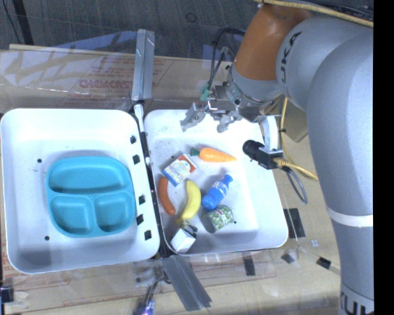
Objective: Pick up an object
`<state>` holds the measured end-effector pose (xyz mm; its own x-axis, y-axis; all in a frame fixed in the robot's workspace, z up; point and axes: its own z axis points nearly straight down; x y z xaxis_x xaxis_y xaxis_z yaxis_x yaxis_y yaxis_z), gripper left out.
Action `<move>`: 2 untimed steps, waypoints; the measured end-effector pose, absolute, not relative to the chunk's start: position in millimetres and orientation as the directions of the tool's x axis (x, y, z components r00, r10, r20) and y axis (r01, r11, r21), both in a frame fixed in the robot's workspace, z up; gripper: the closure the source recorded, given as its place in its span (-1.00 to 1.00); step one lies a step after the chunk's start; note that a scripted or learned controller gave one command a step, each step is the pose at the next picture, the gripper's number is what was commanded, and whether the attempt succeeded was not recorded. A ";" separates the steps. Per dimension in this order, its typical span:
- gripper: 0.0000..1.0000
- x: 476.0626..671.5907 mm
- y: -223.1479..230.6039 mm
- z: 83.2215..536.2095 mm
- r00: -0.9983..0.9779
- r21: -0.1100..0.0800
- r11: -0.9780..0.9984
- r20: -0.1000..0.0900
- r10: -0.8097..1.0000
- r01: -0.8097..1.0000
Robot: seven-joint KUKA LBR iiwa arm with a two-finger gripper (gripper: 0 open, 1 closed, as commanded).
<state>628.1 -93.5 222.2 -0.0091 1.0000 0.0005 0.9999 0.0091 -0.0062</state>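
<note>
We note tool [205,119] spread open, holding nothing, over right bin [264,205] far end; carrot [217,154] near, banana [192,201] well apart.

Robotics lab. Grey-and-orange industrial arm [341,110] over plywood desk [65,74]; white left bin [26,120], right bin [266,231] holding toy food [192,201]; grey tape strips [187,284] at desk's near edge; dark carpet [85,12] beyond far edge.
</note>
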 end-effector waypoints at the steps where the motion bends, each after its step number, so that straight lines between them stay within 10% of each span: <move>1: -1.00 609.2 -194.1 92.3 0.022 -0.003 -0.022 0.002 1.000 1.000; 2: 1.00 609.2 -193.7 102.0 0.016 -0.006 -0.016 0.001 1.000 1.000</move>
<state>609.2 -193.7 102.0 0.0165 0.9999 0.0011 0.9998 -0.0165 -0.0060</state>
